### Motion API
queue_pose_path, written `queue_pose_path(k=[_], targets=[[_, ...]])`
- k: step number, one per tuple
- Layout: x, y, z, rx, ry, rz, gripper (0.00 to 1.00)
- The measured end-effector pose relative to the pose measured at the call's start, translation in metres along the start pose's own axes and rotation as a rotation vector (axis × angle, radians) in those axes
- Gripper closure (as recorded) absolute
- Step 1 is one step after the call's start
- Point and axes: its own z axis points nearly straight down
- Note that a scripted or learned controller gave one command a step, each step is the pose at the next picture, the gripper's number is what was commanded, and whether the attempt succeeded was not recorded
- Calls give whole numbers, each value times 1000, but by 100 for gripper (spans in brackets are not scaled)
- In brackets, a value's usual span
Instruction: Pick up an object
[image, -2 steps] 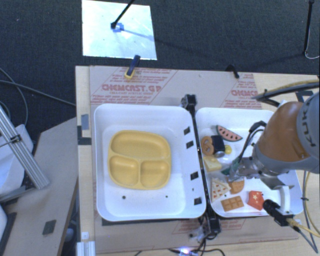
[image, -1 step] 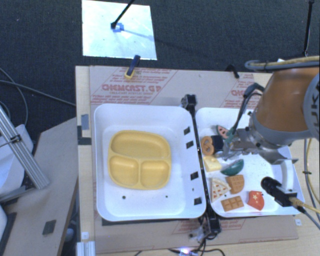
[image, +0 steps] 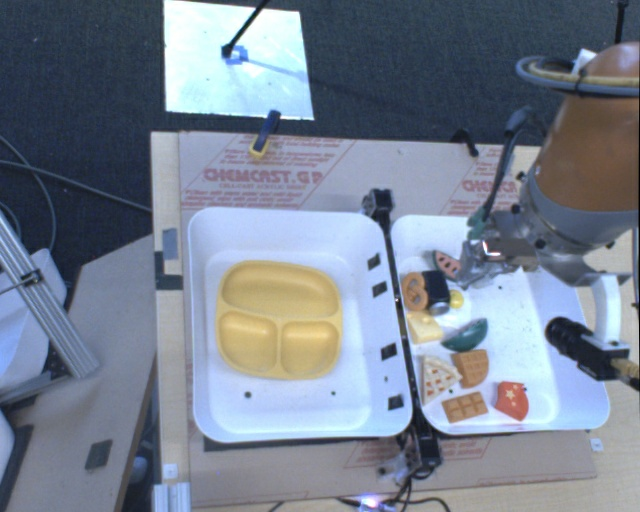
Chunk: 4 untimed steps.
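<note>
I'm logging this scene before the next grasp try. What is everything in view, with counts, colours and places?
Divided plate: 1, yellow, in left bin.
Toy food pieces: several in right bin: red strawberry, brown waffle, pizza slice, yellow cheese block, pretzel, dark green piece, watermelon slice.
Cardboard sheet: 1, tan, under both bins.
Arm: 1, orange and grey, over right bin; gripper beside the watermelon slice.

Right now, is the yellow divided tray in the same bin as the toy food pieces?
No, the yellow tray lies in the left bin.
</note>
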Motion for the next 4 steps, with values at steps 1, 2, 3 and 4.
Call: queue_pose_path(k=[1,2,3,4], targets=[[12,0,-39,7,-1,2,100],[31,39,148,26,-3,7,100],[6,0,68,7,-2,11,100],[43,-2,77,12,0,2,100]])
